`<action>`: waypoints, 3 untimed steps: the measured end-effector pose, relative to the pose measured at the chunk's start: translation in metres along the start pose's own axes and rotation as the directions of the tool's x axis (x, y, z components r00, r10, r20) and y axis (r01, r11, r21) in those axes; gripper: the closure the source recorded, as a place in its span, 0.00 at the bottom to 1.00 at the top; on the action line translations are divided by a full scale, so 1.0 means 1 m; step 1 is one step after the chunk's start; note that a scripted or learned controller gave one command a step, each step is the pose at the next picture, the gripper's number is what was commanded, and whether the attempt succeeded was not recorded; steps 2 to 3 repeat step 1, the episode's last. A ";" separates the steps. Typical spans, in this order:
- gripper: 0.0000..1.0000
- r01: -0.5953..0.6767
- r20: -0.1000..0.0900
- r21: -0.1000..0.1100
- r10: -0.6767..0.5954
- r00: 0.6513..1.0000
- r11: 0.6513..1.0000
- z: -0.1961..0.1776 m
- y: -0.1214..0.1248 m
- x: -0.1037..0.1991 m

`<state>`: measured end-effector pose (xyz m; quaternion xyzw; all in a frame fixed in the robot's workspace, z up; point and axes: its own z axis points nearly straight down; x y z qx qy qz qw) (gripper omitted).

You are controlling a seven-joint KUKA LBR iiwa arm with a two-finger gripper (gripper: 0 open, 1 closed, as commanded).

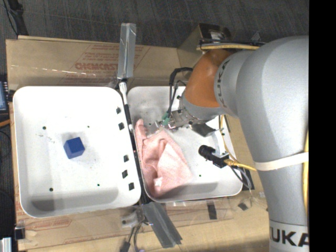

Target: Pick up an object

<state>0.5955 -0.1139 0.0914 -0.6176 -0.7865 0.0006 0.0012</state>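
Pink crumpled cloth [163,164] heaped in right white bin [231,185], just under lowered tool [169,121]. Positioned for a grab; tool's grip state impossible to tell. Blue cube [74,147] well apart, left bin [31,193].

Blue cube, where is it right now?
The blue cube sits in the left bin, left of centre, well apart from the pink cloth in the right bin.

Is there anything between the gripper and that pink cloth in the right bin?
Nothing visible. The gripper sits right at the top edge of the pink cloth in the right bin.
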 end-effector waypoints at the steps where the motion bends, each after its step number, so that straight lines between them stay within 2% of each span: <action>1: 0.00 0.103 -0.001 0.001 -0.103 0.995 0.995 0.000 -0.028 0.005; 3: 0.00 0.103 -0.001 0.001 -0.103 0.995 0.995 0.000 -0.028 0.005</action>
